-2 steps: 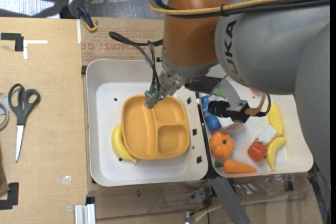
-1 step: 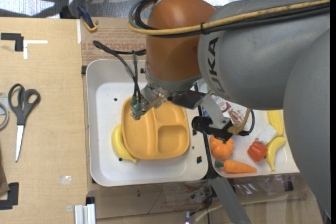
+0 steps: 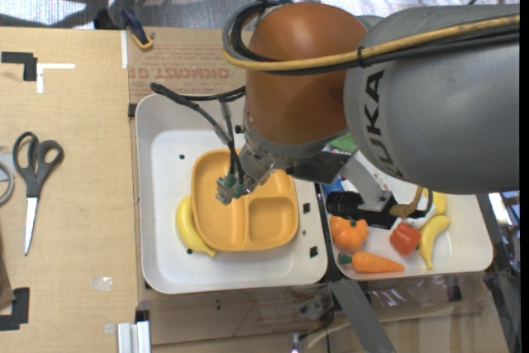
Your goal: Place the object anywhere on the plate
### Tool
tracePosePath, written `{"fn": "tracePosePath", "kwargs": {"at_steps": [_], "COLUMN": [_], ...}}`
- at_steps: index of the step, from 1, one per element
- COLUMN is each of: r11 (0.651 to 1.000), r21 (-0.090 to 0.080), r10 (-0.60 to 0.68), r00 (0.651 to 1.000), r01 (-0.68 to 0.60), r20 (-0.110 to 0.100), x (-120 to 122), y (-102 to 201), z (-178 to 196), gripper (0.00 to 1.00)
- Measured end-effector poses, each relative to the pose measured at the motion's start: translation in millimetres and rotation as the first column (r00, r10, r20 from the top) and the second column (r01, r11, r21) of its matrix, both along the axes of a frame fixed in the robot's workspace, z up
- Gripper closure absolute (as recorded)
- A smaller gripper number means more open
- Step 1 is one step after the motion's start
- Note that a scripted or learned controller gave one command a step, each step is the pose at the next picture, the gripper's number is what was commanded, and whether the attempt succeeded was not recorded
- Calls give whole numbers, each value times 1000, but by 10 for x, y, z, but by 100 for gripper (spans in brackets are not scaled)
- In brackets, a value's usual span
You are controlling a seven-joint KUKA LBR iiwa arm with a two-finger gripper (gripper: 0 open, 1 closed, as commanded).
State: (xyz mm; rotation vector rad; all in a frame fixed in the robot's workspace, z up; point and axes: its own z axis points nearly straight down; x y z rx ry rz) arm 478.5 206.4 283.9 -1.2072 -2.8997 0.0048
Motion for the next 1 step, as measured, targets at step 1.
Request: {"fn": "tracePosePath", "kwargs": {"at_steps": [1], "r11": [979], "r21": [1], "r10": [202], "r00": [979], "r01": [-202], "r20": [4], "x": [9], "y": [-380], "z": [460], "gripper": [100]}}
